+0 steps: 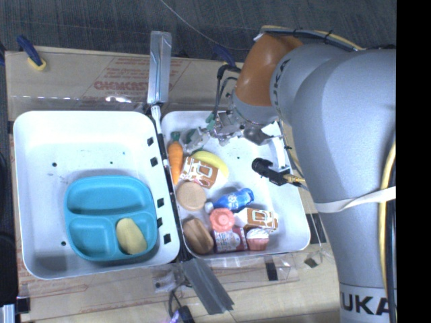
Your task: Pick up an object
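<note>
Two white bins (27, 180): one blue tray (101, 207), one carrot (175, 161); hand (219, 128) (grip unclear) above.

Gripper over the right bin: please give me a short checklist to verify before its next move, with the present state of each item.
1. Gripper is above the right bin: ok.
2. Fingers open or shut: cannot tell.
3. An object between the fingers: cannot tell.
4. Carrot lies near, by the bin's left wall: ok.
5. Objects are crowded and touching, banana against a packet: not ok.
6. Blue tray with a potato sits in the left bin, out of the way: ok.
</note>
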Robot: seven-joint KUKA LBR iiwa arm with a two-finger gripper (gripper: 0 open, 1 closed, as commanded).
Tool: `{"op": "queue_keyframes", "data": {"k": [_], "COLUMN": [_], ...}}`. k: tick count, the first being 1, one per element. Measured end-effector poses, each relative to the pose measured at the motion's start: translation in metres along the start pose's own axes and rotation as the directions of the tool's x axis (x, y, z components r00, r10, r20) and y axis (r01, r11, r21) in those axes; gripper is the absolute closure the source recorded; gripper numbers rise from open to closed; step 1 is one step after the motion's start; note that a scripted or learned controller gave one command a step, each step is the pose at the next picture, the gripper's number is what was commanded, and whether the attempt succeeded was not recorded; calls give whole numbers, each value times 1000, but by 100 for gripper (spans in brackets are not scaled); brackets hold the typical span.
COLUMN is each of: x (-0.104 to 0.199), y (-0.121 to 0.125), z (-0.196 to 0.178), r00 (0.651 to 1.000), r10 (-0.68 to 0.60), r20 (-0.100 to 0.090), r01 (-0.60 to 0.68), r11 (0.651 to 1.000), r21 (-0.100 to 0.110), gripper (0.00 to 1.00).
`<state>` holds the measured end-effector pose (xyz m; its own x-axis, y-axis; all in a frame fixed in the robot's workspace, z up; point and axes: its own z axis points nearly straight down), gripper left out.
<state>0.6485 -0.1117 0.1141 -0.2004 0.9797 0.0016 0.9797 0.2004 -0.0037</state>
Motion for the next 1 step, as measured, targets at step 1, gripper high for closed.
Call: {"op": "queue_keyframes", "data": {"k": [1], "x": [-7], "y": [-18], "z": [22], "r00": [998], "r10": [-55], "r20": [0], "r01": [55], "r11": [998], "r21": [-2], "gripper": [0]}}
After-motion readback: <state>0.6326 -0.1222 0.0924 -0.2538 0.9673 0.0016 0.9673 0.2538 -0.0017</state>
